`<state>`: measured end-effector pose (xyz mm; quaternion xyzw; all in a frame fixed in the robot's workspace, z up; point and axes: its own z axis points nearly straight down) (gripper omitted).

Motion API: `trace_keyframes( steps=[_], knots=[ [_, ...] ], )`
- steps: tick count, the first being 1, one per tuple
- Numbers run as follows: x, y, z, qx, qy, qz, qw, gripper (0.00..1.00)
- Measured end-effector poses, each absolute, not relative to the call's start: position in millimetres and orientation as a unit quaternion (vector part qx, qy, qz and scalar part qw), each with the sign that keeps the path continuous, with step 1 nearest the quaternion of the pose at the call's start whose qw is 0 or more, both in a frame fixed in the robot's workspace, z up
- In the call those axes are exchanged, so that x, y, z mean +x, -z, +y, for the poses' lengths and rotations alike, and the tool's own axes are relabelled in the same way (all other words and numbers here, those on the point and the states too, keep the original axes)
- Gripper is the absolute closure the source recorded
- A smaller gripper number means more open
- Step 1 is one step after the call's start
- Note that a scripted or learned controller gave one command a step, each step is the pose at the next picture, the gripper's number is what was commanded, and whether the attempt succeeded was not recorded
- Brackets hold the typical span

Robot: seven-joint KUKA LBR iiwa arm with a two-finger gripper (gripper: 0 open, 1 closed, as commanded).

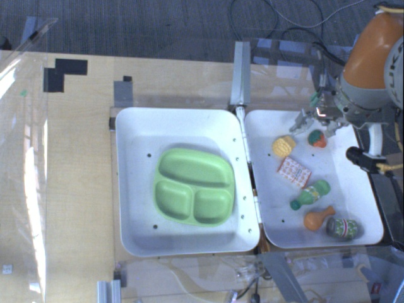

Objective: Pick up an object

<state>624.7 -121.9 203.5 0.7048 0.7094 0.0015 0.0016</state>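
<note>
As far as I can see, gripper [317, 120] fingers spread apart, just above small red-orange toy fruit [318, 139] at right white bin [372, 227] back — prob. light, hard plastic, slippery; pinch across its middle.

- You will find no text, brand, number or sign here that can be read.
- The small patterned packet [294, 172] in the right bin [363, 188] carries a red-and-white print, but it is too small for you to make out any letters.
- The round can [342, 228] near that bin's front corner has a printed wrap; its markings are blurred beyond reading.
- The black patches [63, 72] on the worktop [69, 188] bear no lettering you can see.
</note>
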Motion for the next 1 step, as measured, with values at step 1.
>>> trace_keyframes(
  steps=[1],
  knots=[
    [569.0, -122.2, -116.4, 0.646, -0.0011, 0.764, 0.001, 0.0]
  ],
)
